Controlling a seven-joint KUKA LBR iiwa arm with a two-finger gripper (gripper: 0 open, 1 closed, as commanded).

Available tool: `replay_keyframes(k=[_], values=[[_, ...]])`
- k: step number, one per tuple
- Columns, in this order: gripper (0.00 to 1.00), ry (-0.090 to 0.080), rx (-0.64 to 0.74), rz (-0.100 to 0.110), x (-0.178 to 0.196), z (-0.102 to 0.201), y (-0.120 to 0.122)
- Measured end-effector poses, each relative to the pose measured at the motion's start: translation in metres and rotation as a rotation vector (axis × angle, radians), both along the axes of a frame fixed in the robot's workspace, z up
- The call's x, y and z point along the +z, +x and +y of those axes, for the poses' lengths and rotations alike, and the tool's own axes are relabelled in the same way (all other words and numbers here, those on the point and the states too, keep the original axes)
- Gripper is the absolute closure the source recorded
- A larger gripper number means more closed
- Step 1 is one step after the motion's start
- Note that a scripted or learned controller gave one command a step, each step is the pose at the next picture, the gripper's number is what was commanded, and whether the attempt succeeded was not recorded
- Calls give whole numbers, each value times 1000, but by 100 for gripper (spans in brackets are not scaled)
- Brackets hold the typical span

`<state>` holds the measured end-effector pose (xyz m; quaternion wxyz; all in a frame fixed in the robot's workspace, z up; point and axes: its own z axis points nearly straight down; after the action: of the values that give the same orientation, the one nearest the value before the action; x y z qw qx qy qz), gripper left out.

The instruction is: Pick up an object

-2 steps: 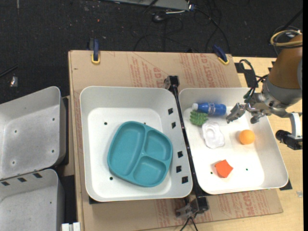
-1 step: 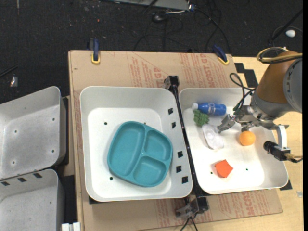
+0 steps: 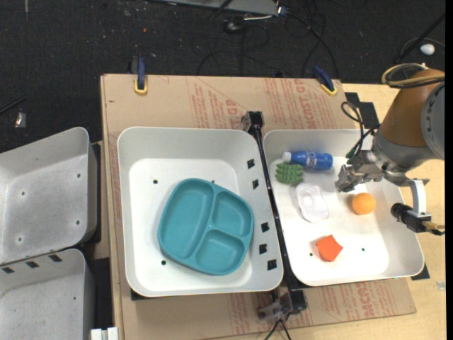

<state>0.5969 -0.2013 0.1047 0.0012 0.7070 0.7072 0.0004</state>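
Right bin [image 3: 403,261] holds five objects (left bin [image 3: 141,275]: one plate [image 3: 205,227])

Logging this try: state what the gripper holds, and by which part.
Nothing is seen held. The gripper sits low in the right bin, between the blue bottle and the orange ball, touching neither.

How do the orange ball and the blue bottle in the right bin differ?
The orange ball is round and a single colour; the blue bottle is long, lying on its side, with a white cap end. The ball sits alone near the bin's right side, just below the gripper; the bottle lies at the back, close to a green object. Both rest on the floor of the right bin.
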Motion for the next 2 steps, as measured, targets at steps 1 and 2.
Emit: replay_keyframes(k=[1, 2], values=[[100, -1, -2, -3, 49, -9, -2], [100, -1, 1, -3, 93, -9, -5]])
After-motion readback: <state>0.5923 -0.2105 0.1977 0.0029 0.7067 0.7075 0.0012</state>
